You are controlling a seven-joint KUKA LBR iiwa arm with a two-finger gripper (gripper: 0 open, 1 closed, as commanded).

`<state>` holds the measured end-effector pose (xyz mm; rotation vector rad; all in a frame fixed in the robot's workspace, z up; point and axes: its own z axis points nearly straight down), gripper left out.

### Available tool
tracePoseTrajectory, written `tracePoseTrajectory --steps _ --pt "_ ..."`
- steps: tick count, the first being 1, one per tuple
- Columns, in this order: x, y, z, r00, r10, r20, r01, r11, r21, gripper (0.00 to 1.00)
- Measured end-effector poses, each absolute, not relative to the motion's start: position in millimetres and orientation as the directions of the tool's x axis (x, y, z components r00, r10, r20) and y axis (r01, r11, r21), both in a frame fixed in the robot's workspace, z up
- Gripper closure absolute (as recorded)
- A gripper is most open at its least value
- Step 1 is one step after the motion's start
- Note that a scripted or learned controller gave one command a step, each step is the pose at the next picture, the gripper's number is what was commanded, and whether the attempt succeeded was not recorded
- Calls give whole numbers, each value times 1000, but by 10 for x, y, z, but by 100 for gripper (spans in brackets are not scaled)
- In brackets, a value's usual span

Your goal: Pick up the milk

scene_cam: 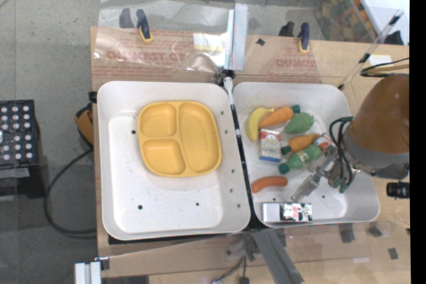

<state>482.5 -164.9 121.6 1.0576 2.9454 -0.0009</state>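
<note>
Counter [166, 50] of pale wood, seen from above at a slant, with two shallow white bins side by side on it.

The left bin [120, 209] holds a yellow divided plate [180, 138] set toward its far half. The near half of this bin, and a strip along its left wall, are bare white floor with a few dark specks, leaving wide open room.

A raised rim where the two bins meet runs from far to near down the middle.

The right bin [333, 100] is crowded in its far and middle parts. A yellow banana [255, 122] lies closest to the shared rim. Just right of it is an orange carrot [275, 117], then a green bumpy vegetable [299, 122]. The milk [269, 145], a small white carton with red and blue markings, lies just near the banana and carrot, left of the bin's middle. To its right are a second, smaller carrot [303, 142] and a green item [303, 157]. Nearer still, a reddish sausage [269, 183] lies alone. A small printed box [287, 212] sits at the near wall.

The tool [313, 184] hangs low over the near right part of this bin, well right of and nearer than the milk, with the green item between them. Its fingers [303, 189] stand slightly apart with nothing between them. The grey arm [383, 130] with its orange band covers the bin's right edge.
</note>
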Motion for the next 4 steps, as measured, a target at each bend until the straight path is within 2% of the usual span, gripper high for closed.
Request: tracePoseTrajectory --steps 1,2,3,4 --pt "5192 -2215 1662 -628 778 -3 778 628 -1 0" --pt "4829 -1535 1283 -892 451 -13 451 893 1 0" --pt "4869 -1793 1977 -766 643 -2 643 766 0 0" --pt "4871 -1482 1124 -749 662 -23 662 749 11 0"
